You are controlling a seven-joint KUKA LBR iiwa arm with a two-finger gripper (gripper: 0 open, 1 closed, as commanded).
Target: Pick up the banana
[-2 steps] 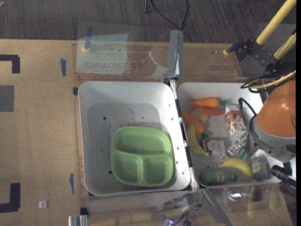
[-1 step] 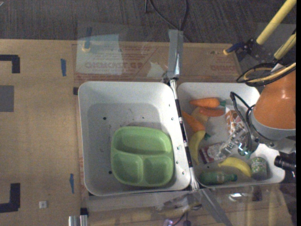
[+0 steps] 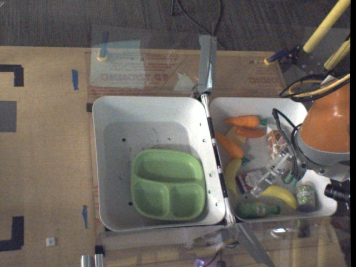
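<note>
Tan surface (image 3: 50, 166) marked with black tape corners at left and short blue tape strips; dark carpet (image 3: 111, 10) along the far edge, crossed by a black cable loop (image 3: 197, 4).

Two white bins side by side. Left bin (image 3: 111, 121): one green divided plate (image 3: 168, 185), three compartments, toward the near side. Right bin (image 3: 245, 105): three orange carrots (image 3: 242, 121) at the far left, two bananas, one green bottle (image 3: 257, 209) along the near wall, one small can (image 3: 305, 196) near right.

Banana (image 3: 281, 194) near centre of right bin, just beside the bottle; second banana (image 3: 232, 174) against the left wall.

Gripper (image 3: 271, 174) low over the right bin, just beyond the banana; open or closed not discernible.
</note>
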